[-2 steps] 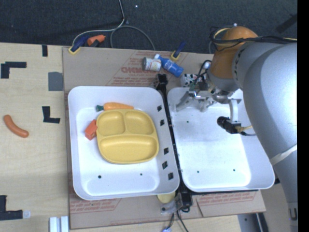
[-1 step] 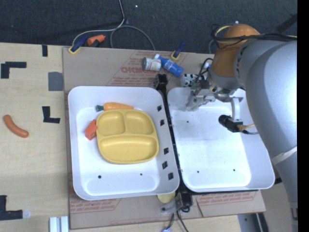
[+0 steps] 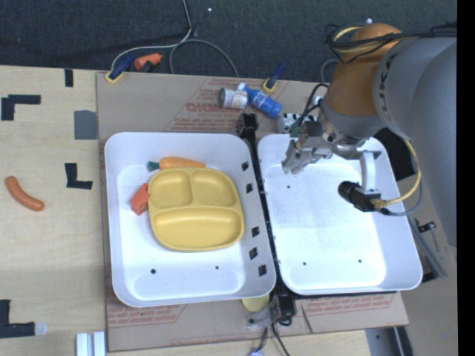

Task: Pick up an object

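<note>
Red printed writing runs on the cardboard sheet under the bins, but it is too faint to read. The worktop is pale wood with black marks; behind its far edge lies dark carpet. Two white bins stand side by side. The left bin holds one yellow divided plate, one carrot touching its far rim, and one orange piece at its left rim. The gripper hangs over the far left corner of the right bin; whether its fingers are open or closed, I cannot tell. One sausage lies near the worktop's left edge.
</note>
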Controlling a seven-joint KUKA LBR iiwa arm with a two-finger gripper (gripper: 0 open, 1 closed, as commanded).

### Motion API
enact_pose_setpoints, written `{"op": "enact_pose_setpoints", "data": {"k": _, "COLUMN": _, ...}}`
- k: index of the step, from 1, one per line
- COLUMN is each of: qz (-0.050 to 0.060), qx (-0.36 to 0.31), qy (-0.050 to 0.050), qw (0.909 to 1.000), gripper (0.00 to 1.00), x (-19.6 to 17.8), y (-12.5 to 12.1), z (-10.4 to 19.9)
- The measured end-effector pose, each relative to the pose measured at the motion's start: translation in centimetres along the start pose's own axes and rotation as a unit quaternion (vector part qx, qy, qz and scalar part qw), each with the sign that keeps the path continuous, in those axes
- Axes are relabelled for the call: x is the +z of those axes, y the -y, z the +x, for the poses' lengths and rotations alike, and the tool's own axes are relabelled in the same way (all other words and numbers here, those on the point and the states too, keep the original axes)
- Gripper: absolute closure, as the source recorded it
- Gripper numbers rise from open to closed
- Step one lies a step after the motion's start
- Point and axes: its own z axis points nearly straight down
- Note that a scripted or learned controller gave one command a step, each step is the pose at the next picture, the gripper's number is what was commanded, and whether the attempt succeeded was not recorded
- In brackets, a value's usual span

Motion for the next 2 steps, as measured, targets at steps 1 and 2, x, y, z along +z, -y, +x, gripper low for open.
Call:
{"op": "enact_pose_setpoints", "data": {"k": 1, "qz": 0.001, "qx": 0.001, "qy": 0.001, "qw": 1.0, "gripper": 0.0, "x": 0.5, "y": -0.2, "z": -0.3}}
{"op": "enact_pose_setpoints", "data": {"k": 2, "qz": 0.005, "qx": 0.003, "qy": 0.0, "qw": 1.0, "gripper": 0.0, "x": 0.5, "y": 9.6, "z": 0.1}}
